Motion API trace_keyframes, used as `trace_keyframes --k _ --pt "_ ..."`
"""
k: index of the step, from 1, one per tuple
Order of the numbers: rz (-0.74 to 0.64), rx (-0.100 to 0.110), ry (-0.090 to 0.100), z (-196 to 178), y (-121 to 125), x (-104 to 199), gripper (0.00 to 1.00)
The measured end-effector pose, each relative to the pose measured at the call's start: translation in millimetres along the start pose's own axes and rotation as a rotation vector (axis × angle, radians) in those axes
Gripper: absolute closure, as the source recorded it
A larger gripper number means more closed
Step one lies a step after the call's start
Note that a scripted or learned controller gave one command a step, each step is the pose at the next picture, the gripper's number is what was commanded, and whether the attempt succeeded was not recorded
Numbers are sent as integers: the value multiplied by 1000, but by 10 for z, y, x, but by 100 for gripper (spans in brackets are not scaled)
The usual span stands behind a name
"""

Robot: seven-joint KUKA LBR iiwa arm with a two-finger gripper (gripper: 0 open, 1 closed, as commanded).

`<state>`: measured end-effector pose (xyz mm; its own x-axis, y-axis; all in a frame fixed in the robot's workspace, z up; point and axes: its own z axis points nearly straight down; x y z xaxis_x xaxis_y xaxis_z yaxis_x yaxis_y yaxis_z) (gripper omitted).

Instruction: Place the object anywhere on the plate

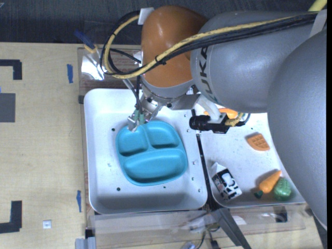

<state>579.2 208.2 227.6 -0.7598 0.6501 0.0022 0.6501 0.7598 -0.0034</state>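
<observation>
The blue plate (151, 153), a smooth plastic tray with rounded corners and three moulded compartments, two small ones at the top and one long one below, is lying flat in the left bin (98, 154), a shallow white tub with a glossy floor. The claw (136, 120) is hanging over the plate's upper left compartment, at its rim, and something small and greenish is sitting at its tip; whether this is the object for the plate or part of the metal fingers cannot be told, nor can the set of the fingers. Above the claw the arm (249, 61) is filling the upper right of the view, matte grey casing with a rounded orange band (166, 40) and yellow and black cables looping around it. In the right bin (238, 154) several small things are lying apart from each other: a flat orange piece with a ridged surface (258, 141), a carrot-shaped orange toy (268, 182) touching a bumpy green toy (283, 189), a black and white box (226, 183) near the dividing wall, and a small orange and yellow thing (230, 113) partly hidden under the arm. The table (39, 139) is pale wood-grain board with black markers and strips of blue tape
</observation>
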Motion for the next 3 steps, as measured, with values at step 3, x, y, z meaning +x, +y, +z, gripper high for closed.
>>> trace_keyframes --k 3 --pt "-640 -2 -3 3 -797 338 100"
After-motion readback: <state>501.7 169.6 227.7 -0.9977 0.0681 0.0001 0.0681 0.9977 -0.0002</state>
